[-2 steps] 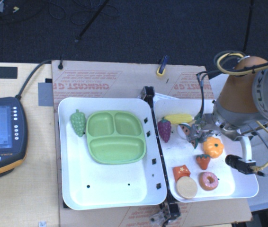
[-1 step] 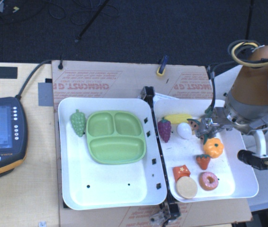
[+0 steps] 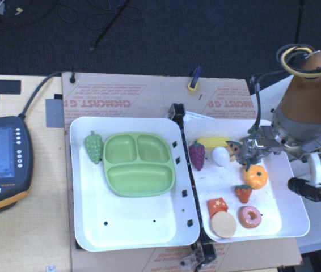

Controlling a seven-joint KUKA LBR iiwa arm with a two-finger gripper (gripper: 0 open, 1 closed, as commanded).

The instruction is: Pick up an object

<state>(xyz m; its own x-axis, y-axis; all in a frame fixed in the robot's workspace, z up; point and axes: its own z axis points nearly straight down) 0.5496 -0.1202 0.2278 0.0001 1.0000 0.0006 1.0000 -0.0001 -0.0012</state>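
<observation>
Camera view: cardboard-topped bench (image 3: pixel 149 98), dark carpet (image 3: pixel 177 27) behind, pincer (image 3: pixel 250 154) state unclear.

I have one fixed camera above the bench (image 3: pixel 36 231), looking down at a slant. It frames both white bins (image 3: pixel 87 220) fully, and the arm (image 3: pixel 305 101) enters from its right.

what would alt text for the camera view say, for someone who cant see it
A grey robot arm's gripper hangs over the right white bin, just above a small orange pumpkin toy among toy foods: purple grapes, a white egg, a pink donut. The left white bin holds a green divided plate and green grapes.
</observation>
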